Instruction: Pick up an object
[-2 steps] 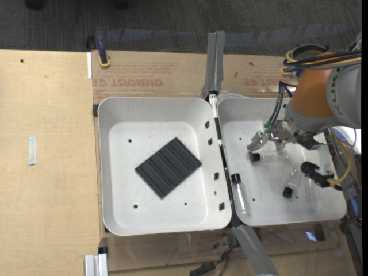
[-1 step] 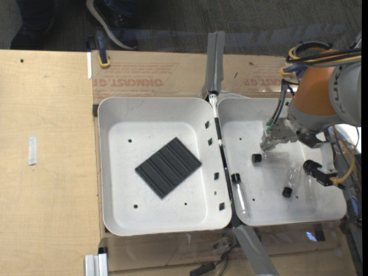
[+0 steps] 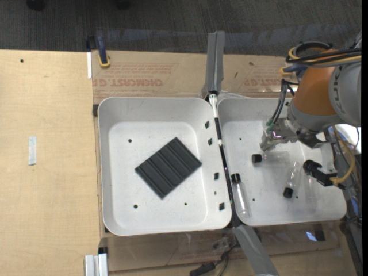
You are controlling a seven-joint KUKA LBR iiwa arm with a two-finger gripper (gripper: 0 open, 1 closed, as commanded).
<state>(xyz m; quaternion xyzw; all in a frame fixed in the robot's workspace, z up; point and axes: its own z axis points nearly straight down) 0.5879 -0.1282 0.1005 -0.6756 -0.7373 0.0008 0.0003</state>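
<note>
We see a wood bench (image 3: pixel 40 211) with a strip of cardboard (image 3: pixel 155 76) laid across its far side, printed text upside down, and dark carpet (image 3: pixel 144 10) beyond. A small grey tag (image 3: pixel 32 151) lies on the wood well left of the bins, a blue clamp (image 3: pixel 102 53) sits at the cardboard's far left corner. A grey bar (image 3: pixel 215 59) runs up from the seam between the bins, another grey bar (image 3: pixel 257 255) angles off at the near side.

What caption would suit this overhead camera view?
Robot arm hovers above the right bin of clear tubes; a dark ridged panel lies in the left bin.
</note>
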